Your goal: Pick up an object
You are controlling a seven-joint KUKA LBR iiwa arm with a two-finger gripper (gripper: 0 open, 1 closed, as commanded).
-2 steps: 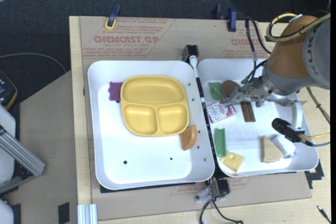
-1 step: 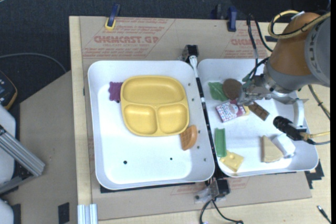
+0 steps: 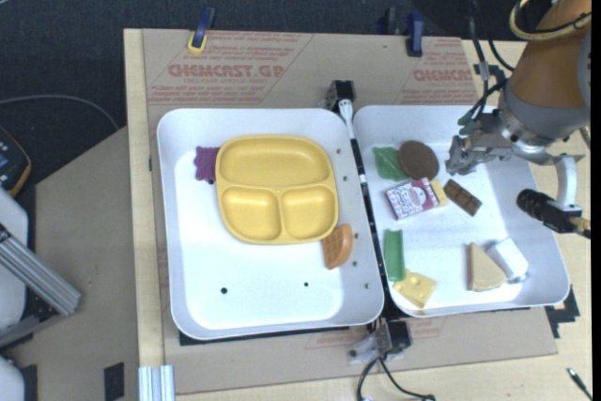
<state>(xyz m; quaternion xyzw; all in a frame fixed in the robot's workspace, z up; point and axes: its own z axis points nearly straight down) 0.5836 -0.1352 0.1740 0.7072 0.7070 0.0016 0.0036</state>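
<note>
So no pick made yet: gripper point(image 3: 462, 157) hangs over the right bin point(image 3: 545, 288), w/ nothing seen in it; can't tell how it's set, view's too small. Nearest targets: brown bar point(image 3: 462, 197) just below, brown disc point(image 3: 418, 160) to its left. Grab & lift remain.

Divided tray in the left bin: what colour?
Yellow; the divided tray shows plainly in the camera view.

My arm point(image 3: 562, 61) runs off the right edge; the yellow tray point(image 3: 277, 186) covers part of the purple toy point(image 3: 205, 163).
</note>
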